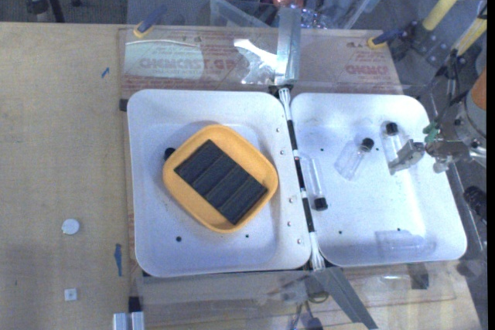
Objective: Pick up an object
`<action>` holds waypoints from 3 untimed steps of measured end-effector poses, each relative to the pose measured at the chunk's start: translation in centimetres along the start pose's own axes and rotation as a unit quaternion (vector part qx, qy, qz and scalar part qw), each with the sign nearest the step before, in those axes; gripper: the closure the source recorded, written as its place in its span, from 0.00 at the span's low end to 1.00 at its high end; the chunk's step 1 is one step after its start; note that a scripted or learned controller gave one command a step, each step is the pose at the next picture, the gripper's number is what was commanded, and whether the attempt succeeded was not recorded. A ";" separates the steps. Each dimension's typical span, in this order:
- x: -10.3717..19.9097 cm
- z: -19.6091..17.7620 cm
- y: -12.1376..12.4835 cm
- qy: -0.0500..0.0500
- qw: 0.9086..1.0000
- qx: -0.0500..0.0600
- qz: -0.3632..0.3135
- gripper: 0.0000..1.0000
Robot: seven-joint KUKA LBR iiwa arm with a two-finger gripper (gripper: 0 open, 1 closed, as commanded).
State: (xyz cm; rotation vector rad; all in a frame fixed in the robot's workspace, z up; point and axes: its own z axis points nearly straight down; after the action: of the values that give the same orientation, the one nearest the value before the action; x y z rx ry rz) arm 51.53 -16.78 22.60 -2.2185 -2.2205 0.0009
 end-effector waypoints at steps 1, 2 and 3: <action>-2.4 8.3 4.2 0.000 0.999 0.000 -0.041 0.00; -4.4 13.2 8.9 0.002 0.998 -0.003 -0.063 0.00; -4.5 12.1 9.0 0.000 0.998 -0.004 -0.063 1.00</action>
State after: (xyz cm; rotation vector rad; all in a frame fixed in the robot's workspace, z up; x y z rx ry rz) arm 60.50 -21.24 10.43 -2.0775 -2.3613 -0.0078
